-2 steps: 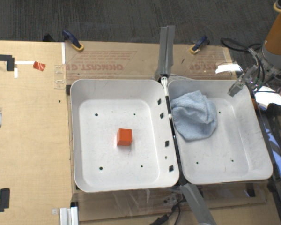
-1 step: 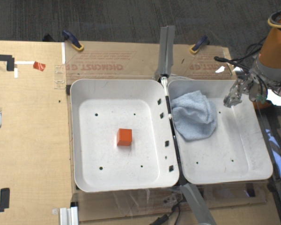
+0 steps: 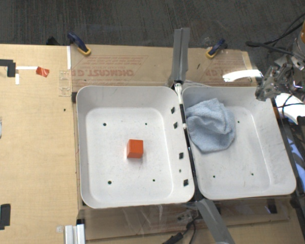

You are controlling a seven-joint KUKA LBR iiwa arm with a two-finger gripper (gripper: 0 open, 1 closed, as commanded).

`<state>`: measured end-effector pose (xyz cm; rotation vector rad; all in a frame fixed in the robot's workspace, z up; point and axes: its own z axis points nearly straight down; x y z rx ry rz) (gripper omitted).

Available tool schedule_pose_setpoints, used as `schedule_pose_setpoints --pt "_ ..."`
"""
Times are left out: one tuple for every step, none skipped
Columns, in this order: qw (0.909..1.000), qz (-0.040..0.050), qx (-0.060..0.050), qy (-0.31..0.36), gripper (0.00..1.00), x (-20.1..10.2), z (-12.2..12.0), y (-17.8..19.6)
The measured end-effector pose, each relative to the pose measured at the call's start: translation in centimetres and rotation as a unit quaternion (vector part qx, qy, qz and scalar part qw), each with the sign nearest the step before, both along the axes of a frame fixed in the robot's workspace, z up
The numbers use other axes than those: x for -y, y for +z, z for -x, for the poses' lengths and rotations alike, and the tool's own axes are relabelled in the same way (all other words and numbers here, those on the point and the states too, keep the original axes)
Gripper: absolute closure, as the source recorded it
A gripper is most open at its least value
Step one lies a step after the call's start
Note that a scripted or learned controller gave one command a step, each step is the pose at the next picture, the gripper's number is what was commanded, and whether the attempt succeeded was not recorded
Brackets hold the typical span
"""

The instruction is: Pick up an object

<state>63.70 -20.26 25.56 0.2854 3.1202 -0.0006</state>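
Note:
An orange-red cube [image 3: 135, 149] rests near the middle of the left bin [image 3: 91, 116]. A crumpled light blue cloth [image 3: 210, 124] lies in the right bin [image 3: 264, 177], against its left wall near the back. My gripper [image 3: 268, 89] hangs at the far right, over the back right corner of the right bin, well away from both the cloth and the cube. Nothing is visible in its grasp.
A grey divider post [image 3: 180, 55] stands behind the seam between the bins. Two blue and yellow clamps [image 3: 79, 43] pin the cardboard backing at the rear. Wooden bench surface [image 3: 25, 136] spreads to the left, bearing a small red tag [image 3: 42, 71].

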Motion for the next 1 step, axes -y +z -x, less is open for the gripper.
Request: schedule_pose_setpoints --pt "0.9848 -0.0014 -0.002 -0.174 1.00 -0.43 -1.28 -9.16"
